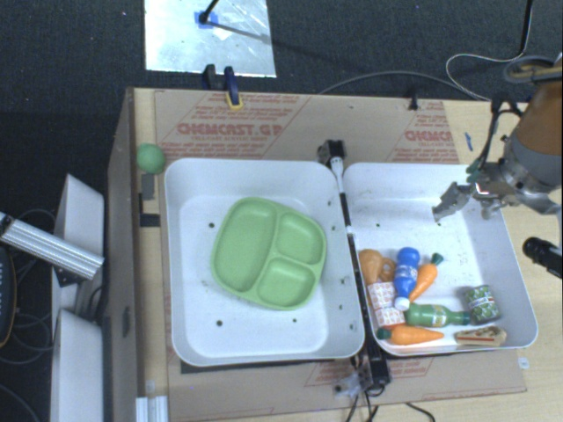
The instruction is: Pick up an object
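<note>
1. White plastic makes up both bins: the left bin (pixel 189 236) carries a green divided plate (pixel 268 251), and the right bin (pixel 519 280) carries a cluster of toy food gathered in its near corner
2. That cluster includes a blue bottle (pixel 406 271), two orange carrots (pixel 424 280) (pixel 413 333), a green bottle (pixel 435 315), a small green can (pixel 481 302), a striped can (pixel 382 301) and a pizza slice (pixel 479 333), most of them touching or just beside one another
3. The hand (pixel 450 202) hangs over the bare far part of the right bin, well apart from the cluster; whether its grip is open or closed I cannot tell, and nothing shows held in it
4. Judging by this, the step in hand is the approach: no object has been picked yet
5. The next move calls for travelling toward the near corner and descending on one item; the small green can, standing slightly apart, looks the easiest target, since the packed neighbours could get nudged or pinched together
</note>
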You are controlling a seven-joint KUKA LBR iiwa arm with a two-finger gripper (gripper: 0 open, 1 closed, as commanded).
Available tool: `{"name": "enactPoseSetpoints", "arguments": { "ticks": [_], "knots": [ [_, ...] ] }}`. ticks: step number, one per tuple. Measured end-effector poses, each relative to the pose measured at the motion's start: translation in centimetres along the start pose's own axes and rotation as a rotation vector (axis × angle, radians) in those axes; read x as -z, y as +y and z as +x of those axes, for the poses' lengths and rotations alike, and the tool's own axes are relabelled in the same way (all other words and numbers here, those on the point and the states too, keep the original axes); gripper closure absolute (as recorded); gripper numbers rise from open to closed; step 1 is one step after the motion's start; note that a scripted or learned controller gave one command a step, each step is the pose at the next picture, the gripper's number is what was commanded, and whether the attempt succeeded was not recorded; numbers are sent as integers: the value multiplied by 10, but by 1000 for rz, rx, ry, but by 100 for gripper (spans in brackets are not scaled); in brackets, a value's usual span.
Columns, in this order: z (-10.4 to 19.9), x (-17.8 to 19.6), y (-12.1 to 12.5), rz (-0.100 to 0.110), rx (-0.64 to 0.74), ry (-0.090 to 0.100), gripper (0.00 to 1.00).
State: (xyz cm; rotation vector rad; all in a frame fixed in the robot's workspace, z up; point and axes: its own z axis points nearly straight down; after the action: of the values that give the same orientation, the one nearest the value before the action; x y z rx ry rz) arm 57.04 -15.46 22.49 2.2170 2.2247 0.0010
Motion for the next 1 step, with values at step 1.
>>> {"name": "enactPoseSetpoints", "arguments": {
  "ticks": [1],
  "knots": [
    [3,-141,4,-1,-2,0,0]
  ]
}}
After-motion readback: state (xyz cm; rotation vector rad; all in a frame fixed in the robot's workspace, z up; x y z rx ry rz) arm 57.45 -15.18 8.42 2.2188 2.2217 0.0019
